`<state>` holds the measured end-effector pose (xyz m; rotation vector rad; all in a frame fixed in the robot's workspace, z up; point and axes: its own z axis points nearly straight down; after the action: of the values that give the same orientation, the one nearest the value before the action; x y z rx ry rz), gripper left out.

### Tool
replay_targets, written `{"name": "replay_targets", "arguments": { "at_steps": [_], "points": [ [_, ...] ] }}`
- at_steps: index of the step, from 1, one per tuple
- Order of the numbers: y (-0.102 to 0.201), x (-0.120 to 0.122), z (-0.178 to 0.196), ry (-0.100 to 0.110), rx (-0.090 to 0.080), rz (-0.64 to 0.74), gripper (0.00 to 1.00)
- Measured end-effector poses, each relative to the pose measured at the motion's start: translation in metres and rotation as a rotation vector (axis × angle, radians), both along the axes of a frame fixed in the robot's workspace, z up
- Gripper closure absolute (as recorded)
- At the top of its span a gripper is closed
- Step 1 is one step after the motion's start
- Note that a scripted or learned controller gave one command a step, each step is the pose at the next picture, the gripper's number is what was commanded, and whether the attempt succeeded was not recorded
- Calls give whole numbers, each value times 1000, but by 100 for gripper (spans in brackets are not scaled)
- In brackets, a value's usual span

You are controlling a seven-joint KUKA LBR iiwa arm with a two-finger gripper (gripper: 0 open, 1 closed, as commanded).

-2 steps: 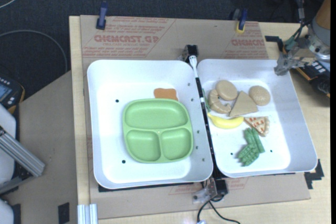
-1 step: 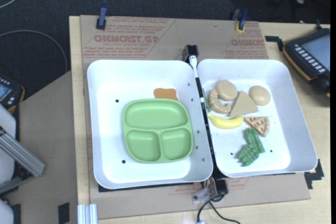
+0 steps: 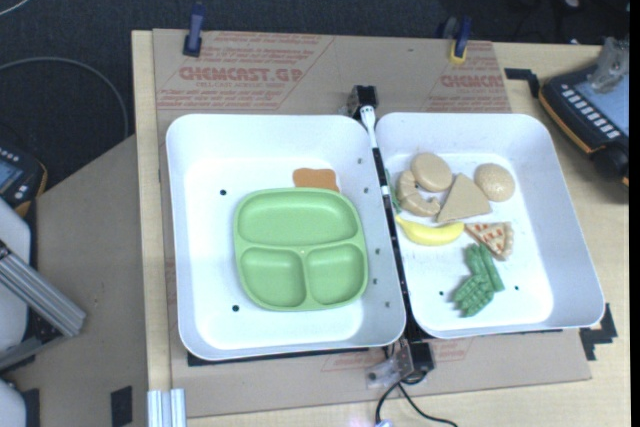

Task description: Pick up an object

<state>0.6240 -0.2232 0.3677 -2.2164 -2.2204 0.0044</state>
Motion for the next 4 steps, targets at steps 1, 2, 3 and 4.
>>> {"name": "replay_targets", "arguments": {
  "at_steps": [1,2,3,4],
  "points": [
    [0,41,-62,-2,0,1,100],
    [101,45,9,-17,-1,9,100],
    [143,42,180,-29,-4,5,100],
    [121,32,79,3,-1,-5,100]
  ]
}}
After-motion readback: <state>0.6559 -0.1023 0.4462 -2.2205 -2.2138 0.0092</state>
